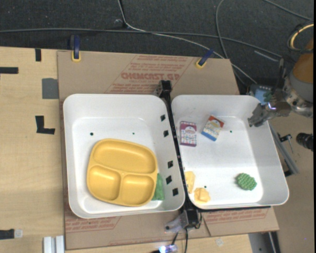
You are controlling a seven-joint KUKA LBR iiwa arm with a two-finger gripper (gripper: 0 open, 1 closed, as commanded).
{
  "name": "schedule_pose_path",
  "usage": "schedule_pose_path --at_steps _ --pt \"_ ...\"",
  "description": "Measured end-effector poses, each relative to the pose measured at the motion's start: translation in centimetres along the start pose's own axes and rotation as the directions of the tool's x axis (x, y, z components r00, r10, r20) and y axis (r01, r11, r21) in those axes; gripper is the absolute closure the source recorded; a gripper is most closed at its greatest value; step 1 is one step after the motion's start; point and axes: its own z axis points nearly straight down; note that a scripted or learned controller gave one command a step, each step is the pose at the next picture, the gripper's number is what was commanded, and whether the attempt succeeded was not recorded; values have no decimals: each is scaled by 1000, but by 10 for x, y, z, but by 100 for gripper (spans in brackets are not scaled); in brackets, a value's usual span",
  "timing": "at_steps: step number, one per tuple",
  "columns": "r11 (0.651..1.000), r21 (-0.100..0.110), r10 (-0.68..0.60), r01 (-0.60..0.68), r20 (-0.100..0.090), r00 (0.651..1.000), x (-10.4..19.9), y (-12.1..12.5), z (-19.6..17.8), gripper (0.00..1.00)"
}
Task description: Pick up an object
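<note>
Right shallow white bin (263, 157) held a small pink printed box (188, 133), a red-and-blue carton (213, 127), a green knobbly ball (246, 182) and yellow pieces (201, 194); gripper (257, 117) sat at the bin's right rim, grasp undeterminable; left bin (73, 141) held a yellow divided plastic tray (121, 172).

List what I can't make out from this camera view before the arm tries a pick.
- Gripper: small and blurred at the right bin's edge; finger state unreadable.
- Green item: mostly hidden behind the yellow tray in the left bin.
- Pink packet and red and blue packet: print too small to read.
- Arm: cut off by the right edge.
</note>
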Motion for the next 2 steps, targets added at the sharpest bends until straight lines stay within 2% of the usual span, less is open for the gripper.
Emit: schedule_pose_path --at_steps 1,2 --pt "1000 4 0 0 -2 1000 0 1 -13 100" --pt "1000 5 -4 4 -4 1000 49 5 -21 100"
